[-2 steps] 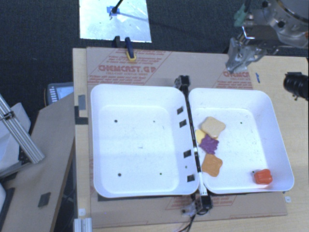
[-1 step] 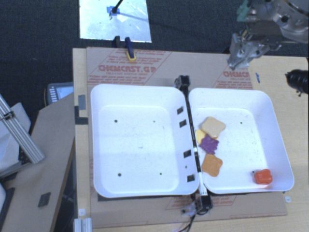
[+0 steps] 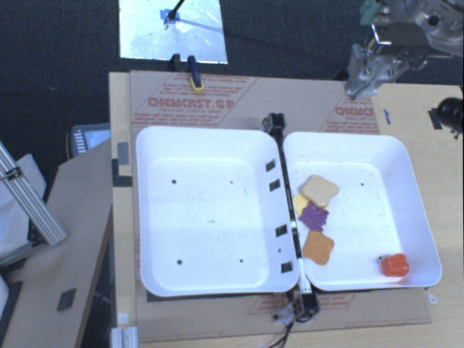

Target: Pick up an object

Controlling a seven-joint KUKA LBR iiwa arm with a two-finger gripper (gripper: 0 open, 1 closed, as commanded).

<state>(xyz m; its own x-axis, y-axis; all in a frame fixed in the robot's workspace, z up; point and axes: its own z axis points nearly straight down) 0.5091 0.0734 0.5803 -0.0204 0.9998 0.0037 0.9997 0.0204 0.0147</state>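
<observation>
Two bins on a bench, arm parked above the far right corner

Two shallow white bins sit side by side on a pale wooden bench [image 3: 428, 122], resting on a brown sheet printed with red lettering [image 3: 192, 101]. Beyond the bench lies dark floor, with a shiny square plate [image 3: 172, 20] on it.

The right bin [image 3: 417, 187] holds all the loose objects: a tan piece [image 3: 320, 190] touching a purple piece [image 3: 315, 216], a yellow piece [image 3: 299, 205] partly tucked beneath both, an orange-brown piece [image 3: 317, 247] just below the purple one, and a red-orange block [image 3: 395, 265] well apart in the near right corner. The left bin [image 3: 145, 194] shows bare white floor with a few small dark dots.

The gripper [image 3: 360, 85] hangs beyond the right bin's far rim, over the brown sheet, well away from every object. Its body is cut off by the upper right frame edge, and the tip is too blurred to tell how the fingers stand; nothing is seen in it.

Wide bare floor lies between the cluster by the dividing rim and the red-orange block.
</observation>
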